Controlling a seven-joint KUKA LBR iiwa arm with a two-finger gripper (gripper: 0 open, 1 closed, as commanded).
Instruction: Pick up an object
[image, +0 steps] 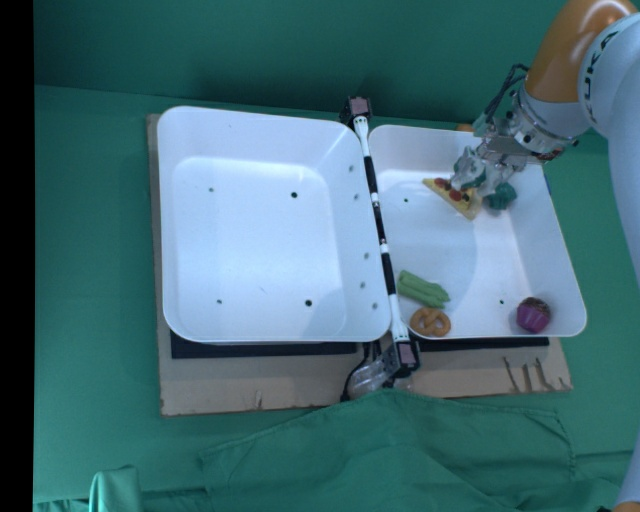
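The gripper (476, 180) is lowered over the pizza slice (452, 194) near the far edge of the right bin (560, 270); whether it is apart or closed cannot be told. The slice lies flat, so a low, centred closure is judged best. A teal object (501, 195) sits just beside and could be nudged. Green beans (423, 289), a pretzel (431, 321) and a purple cupcake (533, 314) lie well apart along the near edge.
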